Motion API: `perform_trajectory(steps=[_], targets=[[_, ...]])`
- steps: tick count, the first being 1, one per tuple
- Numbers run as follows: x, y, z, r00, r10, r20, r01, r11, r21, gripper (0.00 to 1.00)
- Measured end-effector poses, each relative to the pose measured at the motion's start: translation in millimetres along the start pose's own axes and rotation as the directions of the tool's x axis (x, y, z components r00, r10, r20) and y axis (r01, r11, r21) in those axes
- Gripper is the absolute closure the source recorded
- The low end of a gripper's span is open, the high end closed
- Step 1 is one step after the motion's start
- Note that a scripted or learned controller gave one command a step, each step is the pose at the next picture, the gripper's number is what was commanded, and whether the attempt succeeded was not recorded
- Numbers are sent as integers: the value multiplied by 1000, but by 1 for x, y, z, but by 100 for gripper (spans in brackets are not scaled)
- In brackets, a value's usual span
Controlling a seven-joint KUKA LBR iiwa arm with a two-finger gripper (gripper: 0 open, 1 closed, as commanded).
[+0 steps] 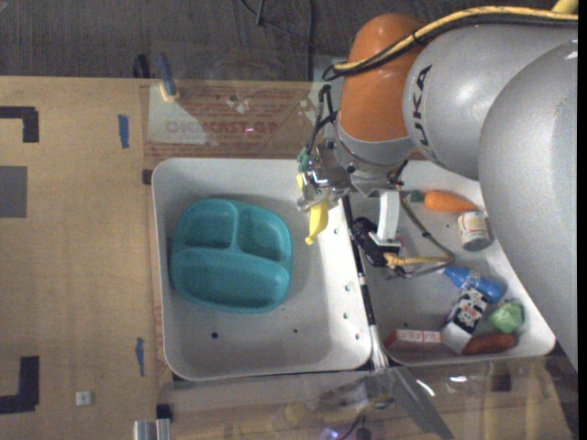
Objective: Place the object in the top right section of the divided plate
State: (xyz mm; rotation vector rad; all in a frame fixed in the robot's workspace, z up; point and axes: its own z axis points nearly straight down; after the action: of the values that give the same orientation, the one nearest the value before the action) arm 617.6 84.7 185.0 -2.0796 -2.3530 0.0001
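Start on your left: the left bin (pixel 183 337) holds the teal divided plate (pixel 231 255), which lies toward the bin's 10 o'clock side with its two small sections along the top and the one large section below. You'll find its top right section (pixel 263 234) bare. From that section, look to 2 o'clock: the banana (pixel 317 221) hangs there nearly upright, lower tip down, just beside the plate's rim but apart from it and close to the bin's right wall. The gripper (pixel 314 186) sits at the banana's 12 o'clock, and its fingers look drawn in on the fruit's upper end, though you can't see them sharply under the orange band. Moving on, the right bin (pixel 537 333) carries the rest. Near its centre lies a thin yellow-handled tool (pixel 417 261), pointing toward 3 o'clock. At the bin's 12 o'clock you have a carrot (pixel 449 202), with a small can (pixel 474 230) at the carrot's 4 o'clock. A blue bottle (pixel 477 282) lies at the tool's 4 o'clock, just beside its tip, and a black-and-white carton (pixel 466 312) sits at the bottle's 6 o'clock, touching it. A red-and-white packet (pixel 417 337) lies along the bin's bottom wall at 7 o'clock, a red thing (pixel 491 343) lies near 5 o'clock, and a green thing (pixel 505 316) sits at the carton's 3 o'clock.
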Motion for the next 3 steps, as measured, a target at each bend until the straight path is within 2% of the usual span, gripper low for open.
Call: perform_trajectory(steps=[1,2,3], targets=[[-1,0,0,1000,1,0,-1,1000,0,0],[-2,1,-11,1000,5,-1,-5,1000,-3,100],[-5,2,-21,1000,9,-1,-9,1000,-6,100]])
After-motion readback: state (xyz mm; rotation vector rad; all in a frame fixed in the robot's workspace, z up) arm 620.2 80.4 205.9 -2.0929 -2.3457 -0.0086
